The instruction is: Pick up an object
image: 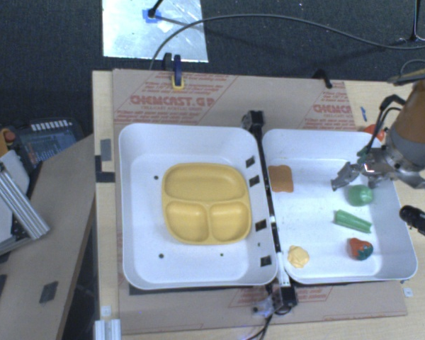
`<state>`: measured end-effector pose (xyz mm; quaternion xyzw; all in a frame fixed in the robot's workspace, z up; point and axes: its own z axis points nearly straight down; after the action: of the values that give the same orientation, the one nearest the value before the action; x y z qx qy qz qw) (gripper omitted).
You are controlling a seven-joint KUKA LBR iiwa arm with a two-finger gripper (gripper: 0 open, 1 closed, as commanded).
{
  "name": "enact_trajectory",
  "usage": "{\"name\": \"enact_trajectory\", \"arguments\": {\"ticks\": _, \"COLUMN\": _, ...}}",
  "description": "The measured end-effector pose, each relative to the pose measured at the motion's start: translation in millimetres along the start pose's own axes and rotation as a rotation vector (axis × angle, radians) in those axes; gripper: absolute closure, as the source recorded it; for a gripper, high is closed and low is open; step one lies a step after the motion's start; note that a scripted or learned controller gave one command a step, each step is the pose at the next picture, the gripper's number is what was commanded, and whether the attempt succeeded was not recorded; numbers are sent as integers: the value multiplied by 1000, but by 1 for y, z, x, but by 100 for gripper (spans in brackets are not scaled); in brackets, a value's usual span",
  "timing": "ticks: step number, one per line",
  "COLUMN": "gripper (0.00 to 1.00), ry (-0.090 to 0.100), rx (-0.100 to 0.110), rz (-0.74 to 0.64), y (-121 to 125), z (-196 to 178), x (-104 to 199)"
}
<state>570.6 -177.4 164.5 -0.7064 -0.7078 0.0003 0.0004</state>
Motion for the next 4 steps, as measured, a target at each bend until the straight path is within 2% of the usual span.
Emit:
{"name": "enact_trajectory", "arguments": {"ticks": 1, "gripper": 0, "ry": 8, "rx": -1, "rz": -2, "y": 6, "z": 60, "x": 6}}
{"name": "enact_trajectory", "arguments": {"ticks": 2, "gripper": 0, "ry": 11, "rx": -3, "rz": -8, "y": 9, "z": 79, "x": 12}}
{"name": "enact_trajectory", "arguments": {"ticks": 3, "gripper": 100, "ry": 2, "rx": -7, "rz": -5, "y": 9, "z": 68, "x": 8}}
{"name": "enact_trajectory", "arguments": {"ticks": 4, "gripper": 100, "ry": -2, "rx": -7, "rz": -1, "y": 14, "z": 18, "x": -1}}
